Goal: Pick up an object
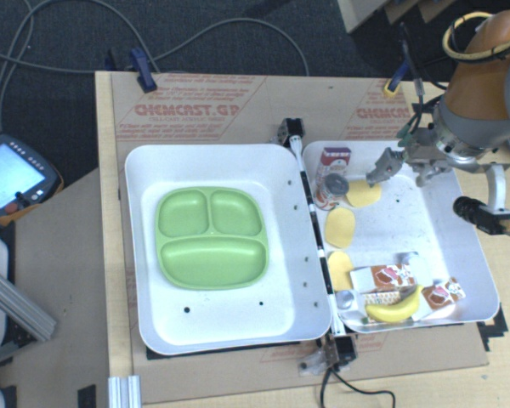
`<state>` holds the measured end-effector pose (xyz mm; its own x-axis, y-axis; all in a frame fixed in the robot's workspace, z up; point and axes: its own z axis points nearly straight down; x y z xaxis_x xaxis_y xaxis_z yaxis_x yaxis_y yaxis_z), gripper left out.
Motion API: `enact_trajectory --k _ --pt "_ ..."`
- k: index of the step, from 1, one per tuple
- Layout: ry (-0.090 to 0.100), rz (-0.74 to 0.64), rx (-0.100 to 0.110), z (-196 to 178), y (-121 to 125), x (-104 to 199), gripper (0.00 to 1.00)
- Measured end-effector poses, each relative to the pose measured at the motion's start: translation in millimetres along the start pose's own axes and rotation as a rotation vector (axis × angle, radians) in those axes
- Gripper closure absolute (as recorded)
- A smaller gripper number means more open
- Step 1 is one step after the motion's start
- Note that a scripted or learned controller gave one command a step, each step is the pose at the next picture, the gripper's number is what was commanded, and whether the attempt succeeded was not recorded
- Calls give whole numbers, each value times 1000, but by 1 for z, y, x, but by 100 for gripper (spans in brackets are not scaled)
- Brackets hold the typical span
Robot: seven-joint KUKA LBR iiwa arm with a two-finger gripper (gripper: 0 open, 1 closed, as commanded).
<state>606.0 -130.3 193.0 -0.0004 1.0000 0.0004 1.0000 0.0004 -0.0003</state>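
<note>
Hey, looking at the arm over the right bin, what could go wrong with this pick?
1. The gripper hangs by the bin's far left corner, where a small can, a red-topped package and a yellow piece crowd together; it may nudge one instead of grasping it.
2. These items sit near the right bin wall, which could block the jaws.
3. The yellow pieces look flat, so the jaws might slide off.

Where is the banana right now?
The banana lies in the right bin, at its near edge, just below a small red and white packet.
</note>
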Motion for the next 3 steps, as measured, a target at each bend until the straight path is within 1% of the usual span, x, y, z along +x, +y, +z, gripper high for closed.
enact_trajectory --k 1,2,3 --pt "-1 -1 0 107 58 -14 0" --pt "-8 3 0 107 60 30 0" --pt "0 1 2 108 40 25 0"
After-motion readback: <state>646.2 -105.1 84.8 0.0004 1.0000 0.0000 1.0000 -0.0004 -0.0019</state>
